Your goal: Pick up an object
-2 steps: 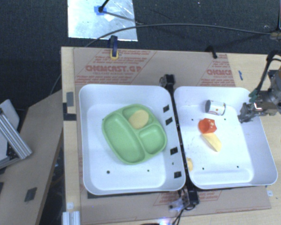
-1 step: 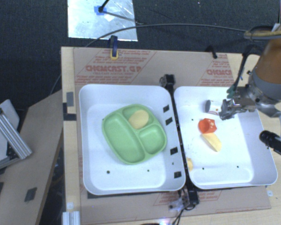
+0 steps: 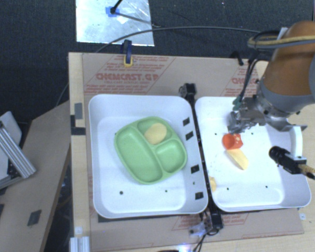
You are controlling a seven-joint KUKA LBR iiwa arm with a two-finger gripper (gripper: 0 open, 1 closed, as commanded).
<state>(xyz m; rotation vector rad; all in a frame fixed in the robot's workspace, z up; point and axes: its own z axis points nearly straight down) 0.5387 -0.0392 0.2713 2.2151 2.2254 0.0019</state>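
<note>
right bin: tool (above red piece)

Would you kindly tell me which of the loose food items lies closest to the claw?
The red piece in the right bin, just below the claw. The yellow wedge lies farther down, and the yellow lump rests in the green tray.

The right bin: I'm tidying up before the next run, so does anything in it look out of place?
One small yellow piece sits wedged at the right bin's left edge, against the divider, away from the red piece and yellow wedge near the hand.
</note>
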